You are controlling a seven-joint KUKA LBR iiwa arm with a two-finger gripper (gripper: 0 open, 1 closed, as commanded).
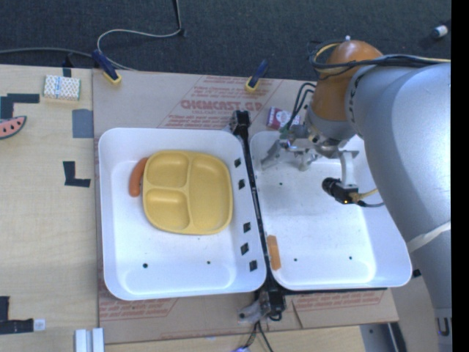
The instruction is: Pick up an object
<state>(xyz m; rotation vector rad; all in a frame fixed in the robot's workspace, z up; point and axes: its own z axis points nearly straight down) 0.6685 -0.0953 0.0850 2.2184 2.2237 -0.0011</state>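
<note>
Grey-metal two-finger gripper (pixel 299 151) low over far part of right shallow white bin (pixel 381 266); cannot tell if spread or closed. Wide bare floor nearer the camera. In left shallow white bin (pixel 117 270), round-cornered yellow plastic divided plate (pixel 187 193), bare floor along near edge. Touching its left rim, long orange sausage-shaped toy (pixel 135 178). Small orange stick-shaped piece (pixel 272 251) tight against right bin's left wall.

One fixed camera looks down slantwise on both bins (pixel 110 218).
</note>
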